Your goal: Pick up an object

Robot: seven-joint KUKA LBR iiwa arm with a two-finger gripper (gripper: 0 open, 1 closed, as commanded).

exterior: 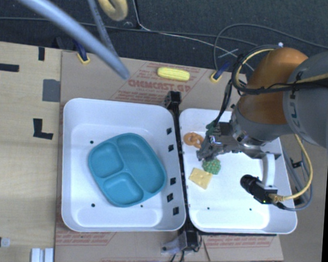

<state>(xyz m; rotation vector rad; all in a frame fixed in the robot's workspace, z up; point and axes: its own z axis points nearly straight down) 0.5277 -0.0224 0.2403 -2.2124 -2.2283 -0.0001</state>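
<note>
Camera view from above. I see the gripper (209, 152) lowered into the right bin (230, 217), near that bin's left wall, directly over a small green object (212, 166) (possibly toy broccoli). Whether the pincer is apart or together I cannot tell; the wrist hides it. Just beside the green piece, toward the bin's front-left, lies a yellow wedge (200, 178); an orange pretzel-like piece (193, 139) sits by the left wall, farther back. The left bin (72, 148) carries a blue divided plate (127, 169). I judge the green object light, somewhat rigid and bumpy; a hold across its middle seems soundest.
</note>
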